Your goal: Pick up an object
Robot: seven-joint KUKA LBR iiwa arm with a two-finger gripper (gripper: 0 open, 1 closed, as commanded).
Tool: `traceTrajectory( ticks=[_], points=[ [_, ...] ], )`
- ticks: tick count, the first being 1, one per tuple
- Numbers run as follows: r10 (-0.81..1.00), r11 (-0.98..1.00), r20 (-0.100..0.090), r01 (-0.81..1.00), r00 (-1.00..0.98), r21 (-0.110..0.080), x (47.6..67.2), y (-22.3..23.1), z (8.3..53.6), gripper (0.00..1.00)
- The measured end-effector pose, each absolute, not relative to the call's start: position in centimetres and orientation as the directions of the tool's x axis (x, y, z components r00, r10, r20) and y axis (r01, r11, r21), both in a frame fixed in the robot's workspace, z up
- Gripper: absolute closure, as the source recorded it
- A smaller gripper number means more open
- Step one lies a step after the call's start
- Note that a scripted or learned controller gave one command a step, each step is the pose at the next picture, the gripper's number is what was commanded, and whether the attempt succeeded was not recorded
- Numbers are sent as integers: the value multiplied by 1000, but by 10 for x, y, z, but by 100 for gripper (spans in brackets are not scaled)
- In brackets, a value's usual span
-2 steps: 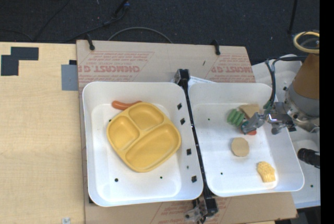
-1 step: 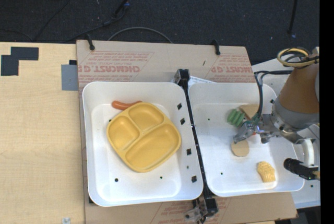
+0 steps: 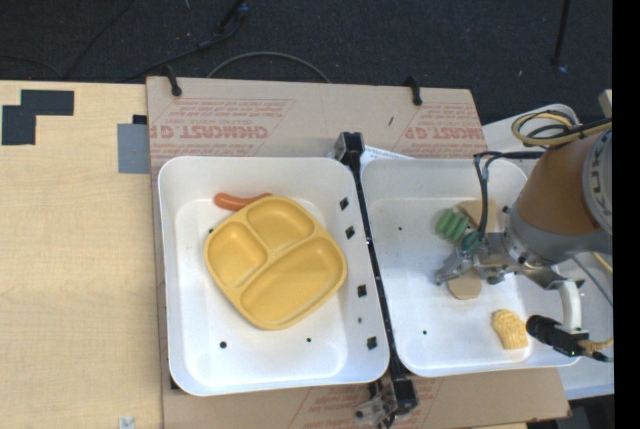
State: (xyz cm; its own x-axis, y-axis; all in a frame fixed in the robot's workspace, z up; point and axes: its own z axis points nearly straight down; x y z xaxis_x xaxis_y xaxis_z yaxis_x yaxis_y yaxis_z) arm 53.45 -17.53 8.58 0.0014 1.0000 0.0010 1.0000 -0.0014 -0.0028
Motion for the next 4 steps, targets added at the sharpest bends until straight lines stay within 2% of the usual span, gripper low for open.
traceTrajectory(
  ticks=[1, 4],
  points=[
    [1000, -4, 1, 1000, 4, -3, 535, -176, 98, 100],
    [1000, 2, -1, 1000, -2, 4, 555, -175, 262, 100]
  ],
)
